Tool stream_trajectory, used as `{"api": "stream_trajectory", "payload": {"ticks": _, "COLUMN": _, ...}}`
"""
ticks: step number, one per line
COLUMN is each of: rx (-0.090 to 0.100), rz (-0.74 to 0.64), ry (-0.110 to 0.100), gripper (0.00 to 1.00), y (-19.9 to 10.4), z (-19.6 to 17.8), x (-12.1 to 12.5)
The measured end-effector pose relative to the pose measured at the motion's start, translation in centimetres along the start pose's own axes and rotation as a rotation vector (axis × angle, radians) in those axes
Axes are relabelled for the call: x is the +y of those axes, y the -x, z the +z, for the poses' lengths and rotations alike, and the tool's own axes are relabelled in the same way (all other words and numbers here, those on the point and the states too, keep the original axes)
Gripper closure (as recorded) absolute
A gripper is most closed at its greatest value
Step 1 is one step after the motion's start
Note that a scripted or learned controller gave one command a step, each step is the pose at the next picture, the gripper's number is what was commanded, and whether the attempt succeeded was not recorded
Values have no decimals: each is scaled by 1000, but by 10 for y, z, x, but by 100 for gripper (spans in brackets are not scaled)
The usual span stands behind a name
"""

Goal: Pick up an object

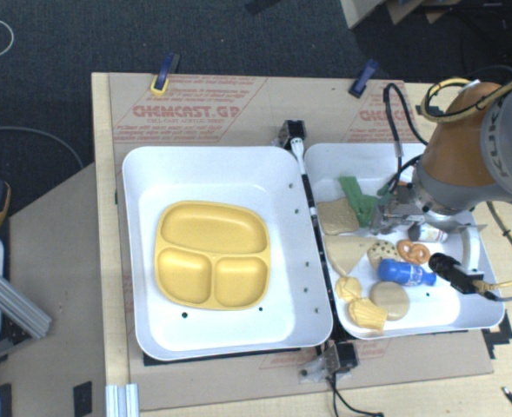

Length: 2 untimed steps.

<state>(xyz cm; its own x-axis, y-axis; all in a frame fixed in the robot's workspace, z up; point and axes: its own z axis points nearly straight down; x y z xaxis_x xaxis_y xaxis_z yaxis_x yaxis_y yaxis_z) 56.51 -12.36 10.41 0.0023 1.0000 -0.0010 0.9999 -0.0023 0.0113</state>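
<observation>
Nearest in the right bin (477, 320) lie a yellow ridged piece (369, 316) and a tan round (389, 299), touching each other. Just beyond, a blue cylinder (403, 273) lies on its side, with a pretzel (413, 252) and a spotted die (380, 252) beside it. These look like small, light, stiff toy foods. The cylinder seems the best pick, taken across its short width, though its smooth skin may slip and its neighbours crowd it. Farther on, a green strip (357, 198) rests by a beige slab (337, 216). The gripper (395, 208) hangs low there; I cannot tell its state. In the left bin (142, 233) sits a yellow tray (212, 253).
</observation>
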Motion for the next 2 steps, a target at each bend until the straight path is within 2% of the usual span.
{"api": "stream_trajectory", "payload": {"ticks": 1, "rx": -2, "rz": -1, "ry": -4, "gripper": 100, "y": 11, "z": -56, "x": 0}}
{"api": "stream_trajectory", "payload": {"ticks": 2, "rx": -2, "rz": -4, "ry": -2, "gripper": 100, "y": 9, "z": -120, "x": 1}}
